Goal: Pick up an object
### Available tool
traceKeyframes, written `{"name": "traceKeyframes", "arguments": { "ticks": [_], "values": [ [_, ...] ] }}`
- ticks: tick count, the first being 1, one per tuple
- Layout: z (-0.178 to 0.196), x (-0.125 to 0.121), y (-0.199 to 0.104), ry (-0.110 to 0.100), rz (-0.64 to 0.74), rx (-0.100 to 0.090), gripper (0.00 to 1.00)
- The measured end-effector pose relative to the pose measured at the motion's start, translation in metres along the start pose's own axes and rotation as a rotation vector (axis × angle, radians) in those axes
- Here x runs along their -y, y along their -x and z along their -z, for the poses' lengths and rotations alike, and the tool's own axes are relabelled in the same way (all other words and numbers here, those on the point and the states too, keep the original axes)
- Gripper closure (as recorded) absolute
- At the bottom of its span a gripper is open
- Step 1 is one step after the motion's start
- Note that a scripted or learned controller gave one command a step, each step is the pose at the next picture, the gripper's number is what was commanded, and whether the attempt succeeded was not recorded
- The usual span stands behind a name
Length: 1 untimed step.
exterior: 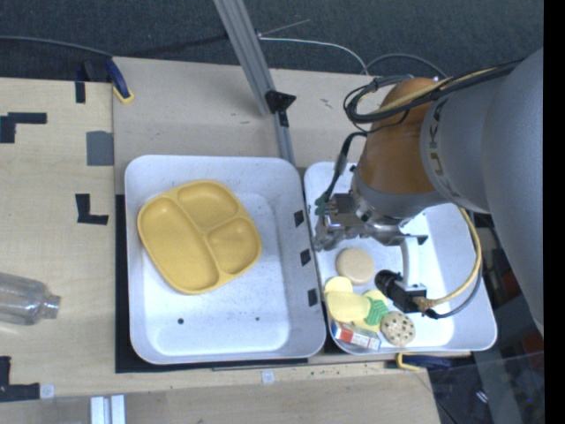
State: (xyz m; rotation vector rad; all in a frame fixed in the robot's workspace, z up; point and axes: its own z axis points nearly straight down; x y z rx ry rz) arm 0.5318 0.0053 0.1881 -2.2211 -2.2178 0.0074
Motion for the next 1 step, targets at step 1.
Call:
{"name": "traceKeyframes", "arguments": {
  "ticks": [1],
  "values": [
    [0.0005, -0.0656, 0.0062, 0.007, 0.004, -0.001, 1.00]
  ]
}}
